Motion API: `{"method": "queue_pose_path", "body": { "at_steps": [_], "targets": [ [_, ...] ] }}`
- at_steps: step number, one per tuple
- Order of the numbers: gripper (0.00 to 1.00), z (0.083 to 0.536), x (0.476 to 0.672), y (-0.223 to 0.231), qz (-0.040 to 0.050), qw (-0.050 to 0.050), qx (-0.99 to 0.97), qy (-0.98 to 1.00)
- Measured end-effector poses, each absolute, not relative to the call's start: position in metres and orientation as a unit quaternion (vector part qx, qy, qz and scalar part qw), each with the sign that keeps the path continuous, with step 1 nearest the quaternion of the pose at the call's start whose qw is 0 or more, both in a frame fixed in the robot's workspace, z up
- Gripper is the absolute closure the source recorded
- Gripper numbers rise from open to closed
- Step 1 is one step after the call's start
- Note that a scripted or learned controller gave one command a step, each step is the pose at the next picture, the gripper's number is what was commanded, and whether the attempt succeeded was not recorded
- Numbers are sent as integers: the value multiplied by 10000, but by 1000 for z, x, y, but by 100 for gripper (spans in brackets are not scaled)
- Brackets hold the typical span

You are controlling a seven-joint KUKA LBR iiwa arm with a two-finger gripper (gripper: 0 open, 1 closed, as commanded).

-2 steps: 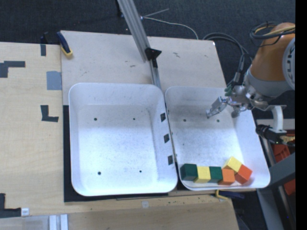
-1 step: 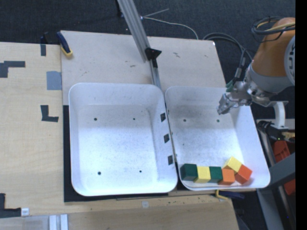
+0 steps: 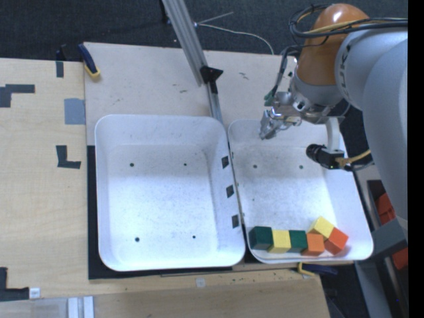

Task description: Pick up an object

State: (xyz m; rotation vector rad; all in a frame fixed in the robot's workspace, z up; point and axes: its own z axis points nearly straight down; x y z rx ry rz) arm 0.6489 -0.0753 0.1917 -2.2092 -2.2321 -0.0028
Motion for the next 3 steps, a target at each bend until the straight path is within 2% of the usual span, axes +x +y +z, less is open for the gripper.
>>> {"method": "queue_pose_path", "body": {
  "at_steps": [1,2,3],
  "targets": [
    [100,238,596,-54,-7,1,-7059,-7083],
    [100,212,554,-73,26,19,-7077,-7065],
    [100,190,491,-87,28,32,-7080,-7062]
  ]
}}
